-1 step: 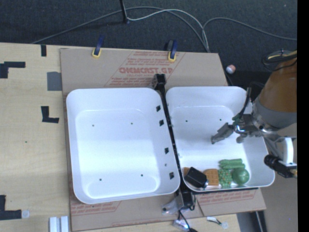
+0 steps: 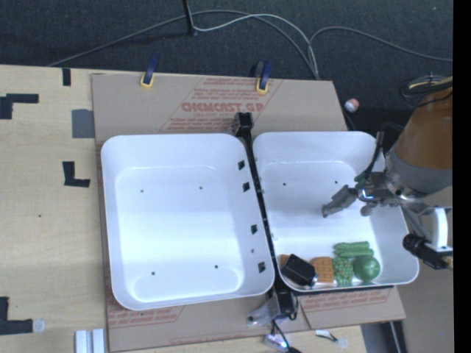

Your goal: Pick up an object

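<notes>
Several small objects lie along the near edge of the right bin (image 2: 316,149): a black block (image 2: 298,270), an orange piece (image 2: 321,268), a green bumpy piece (image 2: 344,271), a long green piece (image 2: 352,249) and a round green one (image 2: 367,268). My gripper (image 2: 349,205) hangs over the middle right of that bin, above and behind the pile. Its two dark fingers stand apart, open, with nothing between them.
The left bin (image 2: 118,160) sits beside the right one, with a black divider strip (image 2: 252,190) running between them. Both rest on a cardboard sheet (image 2: 213,105) held by two clamps at the back. Cables trail over the dark floor behind.
</notes>
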You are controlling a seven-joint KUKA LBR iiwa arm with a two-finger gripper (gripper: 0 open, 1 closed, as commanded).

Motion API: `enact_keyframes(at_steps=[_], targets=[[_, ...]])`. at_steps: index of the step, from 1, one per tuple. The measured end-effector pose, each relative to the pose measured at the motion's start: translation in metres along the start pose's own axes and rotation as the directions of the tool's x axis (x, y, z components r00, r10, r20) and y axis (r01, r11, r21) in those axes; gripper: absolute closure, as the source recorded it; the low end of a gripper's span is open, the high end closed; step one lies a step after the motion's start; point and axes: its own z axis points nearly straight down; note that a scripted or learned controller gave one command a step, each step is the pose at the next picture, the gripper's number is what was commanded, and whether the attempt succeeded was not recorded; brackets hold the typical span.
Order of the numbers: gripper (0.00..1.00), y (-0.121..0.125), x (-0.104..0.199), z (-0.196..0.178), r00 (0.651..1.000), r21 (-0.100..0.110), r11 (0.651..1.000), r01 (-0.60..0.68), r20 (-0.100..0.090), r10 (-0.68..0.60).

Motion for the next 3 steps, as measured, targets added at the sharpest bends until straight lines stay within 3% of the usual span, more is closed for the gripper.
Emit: enact_keyframes(at_steps=[2,3], targets=[[0.00,-0.002,0.000,0.107,1.000,0.001,1.000,0.000,0.000,0.000],[1.00,-0.001,0.000,0.095,1.000,-0.002,1.000,0.000,0.001,0.000]])
